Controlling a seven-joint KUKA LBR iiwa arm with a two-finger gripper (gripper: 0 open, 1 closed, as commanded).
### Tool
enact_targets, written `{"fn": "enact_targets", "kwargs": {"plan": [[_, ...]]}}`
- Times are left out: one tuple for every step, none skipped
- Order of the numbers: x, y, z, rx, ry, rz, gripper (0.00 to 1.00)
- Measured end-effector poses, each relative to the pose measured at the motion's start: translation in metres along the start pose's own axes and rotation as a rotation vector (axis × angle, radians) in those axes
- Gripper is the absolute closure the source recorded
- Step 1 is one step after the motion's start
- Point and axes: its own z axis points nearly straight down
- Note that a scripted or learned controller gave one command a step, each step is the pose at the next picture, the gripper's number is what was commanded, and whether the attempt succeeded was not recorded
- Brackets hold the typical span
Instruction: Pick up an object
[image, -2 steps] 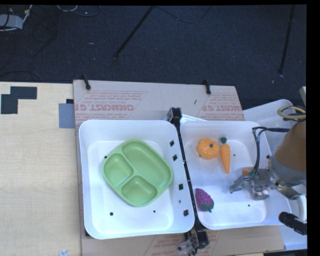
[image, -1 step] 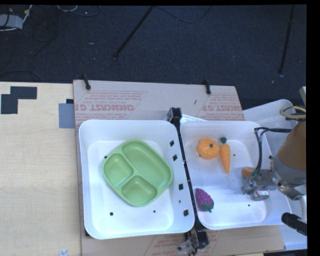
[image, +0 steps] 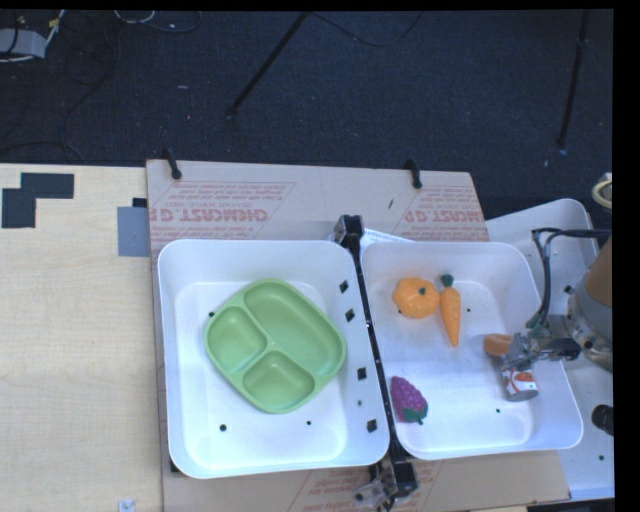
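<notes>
While the arm reaches into the right bin (image: 545, 425) from its right side, the nearest toy to the front edge is the purple grapes (image: 408, 399), lying close to the divider. Farther back and to the right, the gripper (image: 522, 362) sits low over a small can (image: 518, 384), with a small orange piece (image: 497, 346) just beside it; whether it is released or clenched I cannot tell. Beyond that lie the carrot (image: 451, 313) and the orange pumpkin (image: 416, 298), nearly touching. The left bin (image: 185, 430) holds a green divided plate (image: 275, 345). This looks like the grasp step; next it calls for closing on the can and lifting straight up.
</notes>
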Motion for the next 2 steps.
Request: {"fn": "enact_targets", "kwargs": {"plan": [[-0.007,0.008,-0.048,0.001,0.000,0.000,1.00],[-0.008,0.008,-0.094,0.001,0.000,0.000,1.00]]}}
